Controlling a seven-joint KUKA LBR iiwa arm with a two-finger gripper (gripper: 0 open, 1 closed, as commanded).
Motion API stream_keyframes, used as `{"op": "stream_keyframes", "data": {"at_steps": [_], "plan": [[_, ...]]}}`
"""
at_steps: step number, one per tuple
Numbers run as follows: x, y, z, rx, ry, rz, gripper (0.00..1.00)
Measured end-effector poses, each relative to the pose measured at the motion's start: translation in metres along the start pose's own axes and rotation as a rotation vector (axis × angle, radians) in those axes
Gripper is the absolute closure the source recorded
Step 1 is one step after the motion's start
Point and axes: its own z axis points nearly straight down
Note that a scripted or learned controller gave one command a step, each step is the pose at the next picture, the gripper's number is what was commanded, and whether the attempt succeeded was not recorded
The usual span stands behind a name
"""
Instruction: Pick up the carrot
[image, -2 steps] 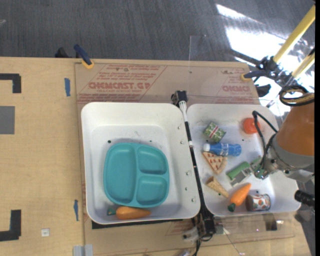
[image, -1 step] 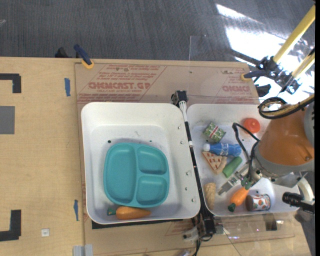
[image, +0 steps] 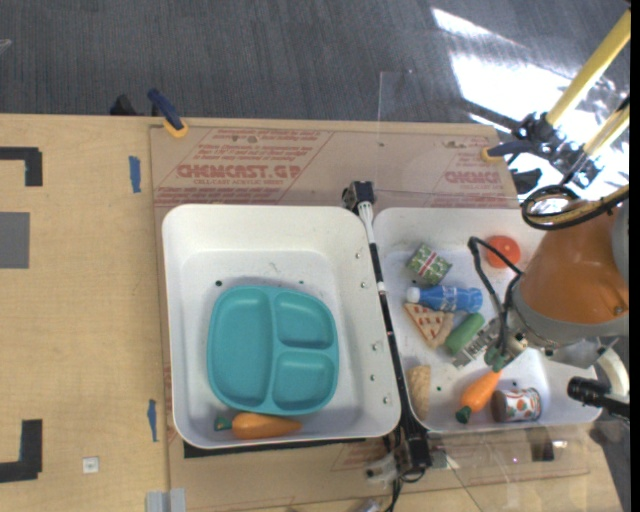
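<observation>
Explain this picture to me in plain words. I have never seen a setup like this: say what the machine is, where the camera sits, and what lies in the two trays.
The camera sits above a bench and looks down at a slant. The grey and orange thing at the right is a robot arm, moved by a program. Its pincer hangs low in the right bin, just above a carrot. The carrot lies on the bin floor, and I cannot tell whether the pincer is open or shut.

The right bin also holds a blue bottle, a green box, a pizza slice, an orange ball and a small can.

The left bin holds a teal plate with three sections, and a second carrot beside its near edge.
</observation>
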Motion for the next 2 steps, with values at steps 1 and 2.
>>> {"op": "stream_keyframes", "data": {"at_steps": [1,2], "plan": [[0.000,0.000,0.001,0.001,0.001,0.000,0.00],[0.009,0.002,0.012,0.009,0.006,-0.006,0.00]]}}
